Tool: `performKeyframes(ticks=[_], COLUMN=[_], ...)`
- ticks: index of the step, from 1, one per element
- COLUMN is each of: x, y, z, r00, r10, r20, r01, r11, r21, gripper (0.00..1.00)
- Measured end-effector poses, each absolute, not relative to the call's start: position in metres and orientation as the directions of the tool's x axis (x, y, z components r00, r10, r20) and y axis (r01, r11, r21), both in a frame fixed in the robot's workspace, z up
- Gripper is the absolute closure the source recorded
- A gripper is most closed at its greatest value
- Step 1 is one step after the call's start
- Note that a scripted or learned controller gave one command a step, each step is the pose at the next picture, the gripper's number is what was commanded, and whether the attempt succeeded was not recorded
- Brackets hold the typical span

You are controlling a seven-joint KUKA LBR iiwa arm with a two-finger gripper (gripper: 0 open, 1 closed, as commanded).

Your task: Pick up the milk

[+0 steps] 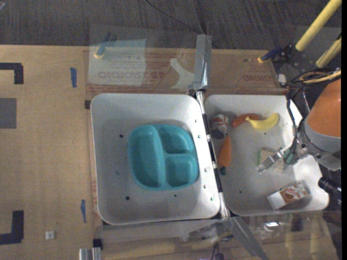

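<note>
The milk point(289, 194) is a small white carton with an orange-red label, lying on its side near the front right corner of the right bin point(246, 202). My gripper point(274, 162) hangs in the right bin, up and to the left of the milk and apart from it. It stands open over a pale triangular sandwich piece point(267, 156), with nothing held between its fingers. The grey arm with its orange band point(327, 112) comes in from the right.
The right bin also holds a yellow banana point(264, 122), a red-orange pepper point(242, 119), an orange carrot point(225, 151) and a small round can point(219, 125) near the divider. A teal compartment plate point(162, 156) lies in the left bin point(108, 145).
</note>
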State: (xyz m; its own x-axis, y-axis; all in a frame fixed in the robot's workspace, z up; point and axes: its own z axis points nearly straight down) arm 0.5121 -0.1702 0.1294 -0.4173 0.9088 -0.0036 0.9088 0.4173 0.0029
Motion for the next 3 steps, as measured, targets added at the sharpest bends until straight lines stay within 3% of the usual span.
performKeyframes(ticks=[1,2,3], x=[0.496,0.494,0.487], y=[-0.155,-0.217,-0.13], z=[0.185,0.093,0.089], r00=[-0.447,-0.421,-0.728], r10=[0.895,0.907,0.686], r20=[-0.003,-0.001,-0.008], r01=[0.895,0.907,0.686], r11=[0.447,0.421,0.728], r21=[0.003,0.002,0.006], gripper=[0.0,0.0,0.0])
